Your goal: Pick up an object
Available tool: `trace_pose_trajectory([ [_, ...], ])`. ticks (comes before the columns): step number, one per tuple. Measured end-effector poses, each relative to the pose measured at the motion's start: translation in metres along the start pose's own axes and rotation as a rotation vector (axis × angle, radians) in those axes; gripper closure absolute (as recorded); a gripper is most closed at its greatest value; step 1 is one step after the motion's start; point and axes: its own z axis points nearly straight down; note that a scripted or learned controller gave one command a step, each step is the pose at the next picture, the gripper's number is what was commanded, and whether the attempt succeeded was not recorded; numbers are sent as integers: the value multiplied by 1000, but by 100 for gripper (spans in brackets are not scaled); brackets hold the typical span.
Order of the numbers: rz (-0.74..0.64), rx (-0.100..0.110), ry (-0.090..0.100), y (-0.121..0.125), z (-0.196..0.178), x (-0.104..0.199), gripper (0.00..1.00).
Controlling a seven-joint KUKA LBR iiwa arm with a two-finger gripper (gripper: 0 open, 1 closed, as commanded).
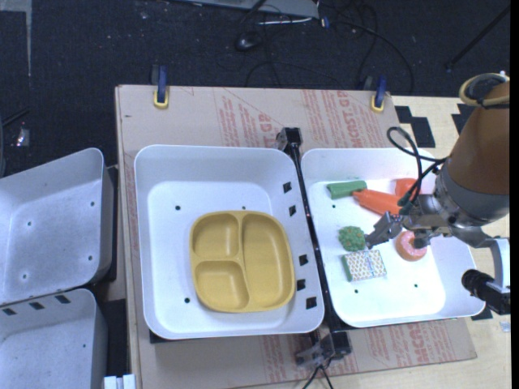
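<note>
You see the gripper [388, 232] low over the right bin [422, 298], reaching in from the right; you cannot tell from this slant whether it is wide or narrow, and nothing shows clearly clamped in it. Just to its left sits a bumpy green broccoli-like piece [351, 237], rounded and knobbly. Directly below that, and below-left of the gripper, lies a flat rectangular sponge [365, 265] with a speckled, patterned face, its long axis running roughly left to right, slightly tilted. Above the gripper lies an orange carrot-shaped piece [378, 202], tapered, its long axis slanting from upper left to lower right with the thick end toward the arm. Farther up and left rests a smooth green oblong block [346, 188], lying nearly level. Just right of the gripper, partly under the wrist, shows a round pink-and-orange ring-like item [413, 249].

The left bin [162, 217], well away to the gripper's left, holds a smooth yellow three-compartment plate [242, 260]. Both bins are shallow glossy white plastic on a brown cardboard-covered bench [219, 112], held by yellow clamps [161, 96]. Dark carpet with cables [268, 31] lies beyond.
</note>
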Motion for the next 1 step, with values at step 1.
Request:
trace_pose_trajectory([
  [1, -3, -11, -2, 2, -5, 0, 0],
])
